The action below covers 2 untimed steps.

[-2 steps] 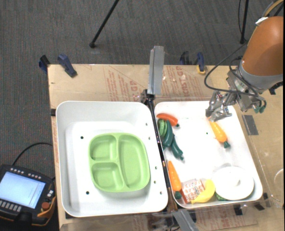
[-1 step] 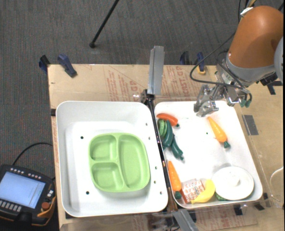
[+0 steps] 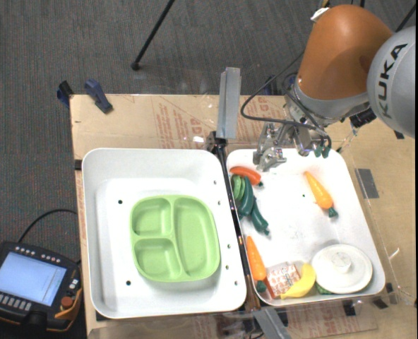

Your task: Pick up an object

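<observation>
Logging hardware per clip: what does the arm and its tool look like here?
The arm is grey with black KUKA lettering and a rounded orange band above the wrist. Black cables loop around the wrist. The tool is small, bare silvery metal, with dark fittings where it mounts.

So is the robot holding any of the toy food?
No. The metal gripper hangs above the right white bin with nothing between its jaws. The orange plastic carrot lies apart from it.
</observation>
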Available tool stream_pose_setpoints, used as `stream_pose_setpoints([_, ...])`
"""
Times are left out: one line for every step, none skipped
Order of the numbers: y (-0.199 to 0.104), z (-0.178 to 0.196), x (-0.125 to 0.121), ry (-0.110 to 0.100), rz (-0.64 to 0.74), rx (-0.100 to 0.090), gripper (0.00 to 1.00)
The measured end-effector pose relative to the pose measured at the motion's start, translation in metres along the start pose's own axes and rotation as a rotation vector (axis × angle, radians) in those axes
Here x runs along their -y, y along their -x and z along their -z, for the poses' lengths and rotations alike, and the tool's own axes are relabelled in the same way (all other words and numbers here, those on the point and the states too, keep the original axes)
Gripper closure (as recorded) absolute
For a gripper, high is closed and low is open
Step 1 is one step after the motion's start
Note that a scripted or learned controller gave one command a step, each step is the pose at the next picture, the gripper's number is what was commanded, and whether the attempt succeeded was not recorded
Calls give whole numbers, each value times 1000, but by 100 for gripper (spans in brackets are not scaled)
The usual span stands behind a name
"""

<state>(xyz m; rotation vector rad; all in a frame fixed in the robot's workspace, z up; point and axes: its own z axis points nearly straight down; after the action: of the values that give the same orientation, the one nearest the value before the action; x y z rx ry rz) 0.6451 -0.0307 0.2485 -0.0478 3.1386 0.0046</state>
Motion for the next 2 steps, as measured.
stream_pose_setpoints([1, 10, -1, 0, 1, 4, 100])
stream_pose_setpoints([-36, -134, 58, 2, 139, -15, 100])
